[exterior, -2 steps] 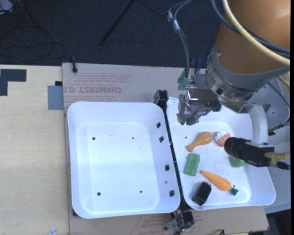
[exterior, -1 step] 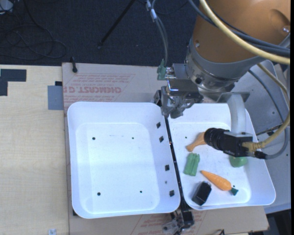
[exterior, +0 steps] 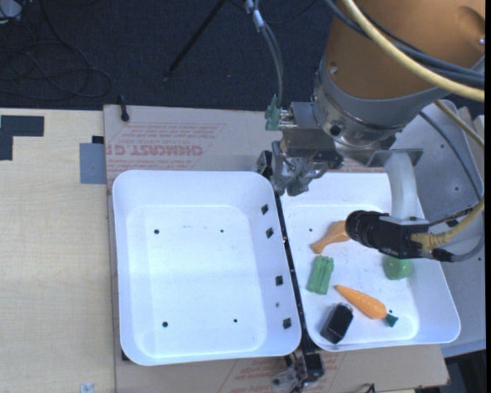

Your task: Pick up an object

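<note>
Gripper (exterior: 299, 178) hangs over the far left corner of the right bin (exterior: 442, 318), near the divide; whether it is open or closed, or holding anything, cannot be told. Lying in that bin: orange carrot (exterior: 362, 301), green block (exterior: 320, 274), black block (exterior: 337, 322), yellow-orange piece (exterior: 331, 237), green round piece (exterior: 398, 268). Left bin (exterior: 147, 195) sits alongside on the bench (exterior: 41, 260).

Two white bins: left bin (exterior: 139, 195), right bin (exterior: 442, 322). Within the right bin, a light green block (exterior: 320, 274) at centre; an orange carrot (exterior: 362, 301) with a teal tip at 5 o'clock; a black block (exterior: 337, 323) at 6 o'clock. Arm (exterior: 393, 47) coloured grey and orange.
</note>
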You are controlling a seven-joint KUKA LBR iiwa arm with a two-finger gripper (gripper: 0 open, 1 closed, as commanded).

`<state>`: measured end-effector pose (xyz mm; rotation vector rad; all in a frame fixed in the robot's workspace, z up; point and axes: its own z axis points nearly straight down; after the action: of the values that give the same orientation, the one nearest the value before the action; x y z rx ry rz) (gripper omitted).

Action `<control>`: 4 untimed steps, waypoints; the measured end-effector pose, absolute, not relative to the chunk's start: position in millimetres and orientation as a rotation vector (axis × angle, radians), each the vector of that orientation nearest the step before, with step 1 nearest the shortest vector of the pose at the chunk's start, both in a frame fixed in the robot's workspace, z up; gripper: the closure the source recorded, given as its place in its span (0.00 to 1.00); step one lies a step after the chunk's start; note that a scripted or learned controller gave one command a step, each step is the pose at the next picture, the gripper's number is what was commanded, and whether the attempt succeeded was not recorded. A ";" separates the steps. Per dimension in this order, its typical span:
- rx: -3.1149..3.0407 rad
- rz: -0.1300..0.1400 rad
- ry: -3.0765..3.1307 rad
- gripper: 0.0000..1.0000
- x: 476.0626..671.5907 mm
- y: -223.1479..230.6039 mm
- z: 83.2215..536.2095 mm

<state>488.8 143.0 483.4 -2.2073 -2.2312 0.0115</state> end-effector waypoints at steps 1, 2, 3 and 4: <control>-2.196 0.017 -2.240 1.00 488.9 143.9 492.4; -2.216 0.003 -2.225 1.00 486.4 189.6 498.4; -2.210 0.010 -2.229 1.00 486.3 189.5 507.5; -2.201 0.015 -2.235 1.00 486.4 190.3 516.7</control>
<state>486.4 190.3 516.7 -2.2012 -2.2350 0.0154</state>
